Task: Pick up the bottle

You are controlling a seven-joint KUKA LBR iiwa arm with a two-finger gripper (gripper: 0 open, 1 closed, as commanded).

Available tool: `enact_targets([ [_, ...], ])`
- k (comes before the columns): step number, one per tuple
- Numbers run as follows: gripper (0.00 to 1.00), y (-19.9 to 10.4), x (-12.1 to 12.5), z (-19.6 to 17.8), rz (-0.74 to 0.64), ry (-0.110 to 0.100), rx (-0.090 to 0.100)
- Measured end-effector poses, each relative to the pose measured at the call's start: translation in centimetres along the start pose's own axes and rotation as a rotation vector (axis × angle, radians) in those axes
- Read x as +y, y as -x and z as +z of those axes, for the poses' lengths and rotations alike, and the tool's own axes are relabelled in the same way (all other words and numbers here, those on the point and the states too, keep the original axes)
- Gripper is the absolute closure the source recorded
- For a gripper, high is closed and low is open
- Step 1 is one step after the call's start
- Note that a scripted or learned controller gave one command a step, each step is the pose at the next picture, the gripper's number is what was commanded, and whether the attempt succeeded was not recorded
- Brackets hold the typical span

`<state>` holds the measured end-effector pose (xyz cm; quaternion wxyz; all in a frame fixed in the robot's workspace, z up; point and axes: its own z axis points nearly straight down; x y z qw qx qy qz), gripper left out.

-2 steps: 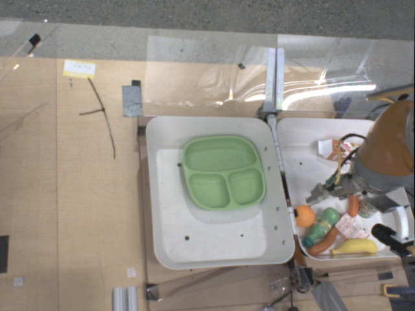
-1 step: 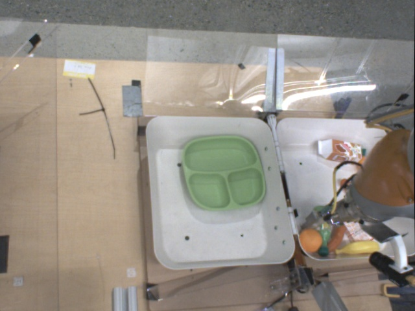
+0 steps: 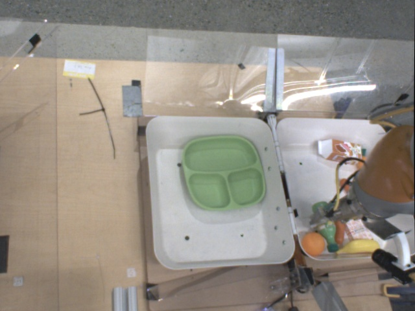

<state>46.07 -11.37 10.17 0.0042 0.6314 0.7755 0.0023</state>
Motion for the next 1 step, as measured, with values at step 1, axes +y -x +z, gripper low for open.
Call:
enact_targets([
  [1, 1.0, -7.28, 8.38, -8.97, 0.014, -0.003, 0.003],
])
